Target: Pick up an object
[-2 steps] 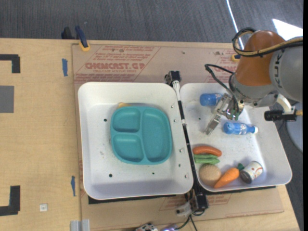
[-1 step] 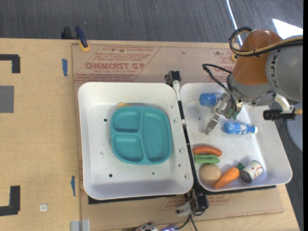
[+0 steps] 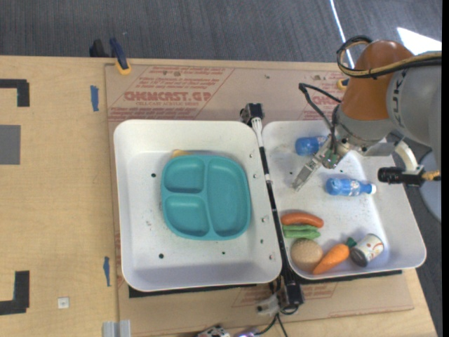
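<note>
So the pincer (image 3: 302,179) hangs low over the upper left part of the right bin (image 3: 403,223), fingers pointing down toward the bin's left wall. Can't tell if they're open or closed from this angle, and nothing shows between them, so I'd call it empty-handed.

Closest candidates: a blue plastic bottle (image 3: 349,186) lying on its side just to the right of the fingers, and a small blue thing (image 3: 306,146) near the bin's top edge, just above them. My guess is the bottle is the target. To do it well I'd swing the fingers across the bottle's short width, not along its length, come straight down, and close around the middle so it doesn't roll or squirt out.

Other stuff sits further down the same bin, clear of the bottle: an orange-and-green toy vegetable (image 3: 302,221), a beige round thing (image 3: 306,252), a carrot (image 3: 333,257) and a little can (image 3: 367,249), all bunched near the bottom edge. The left bin (image 3: 133,209) holds a teal divided plate (image 3: 206,196). The main squeeze is the wall between the bins, right beside the fingers.
</note>
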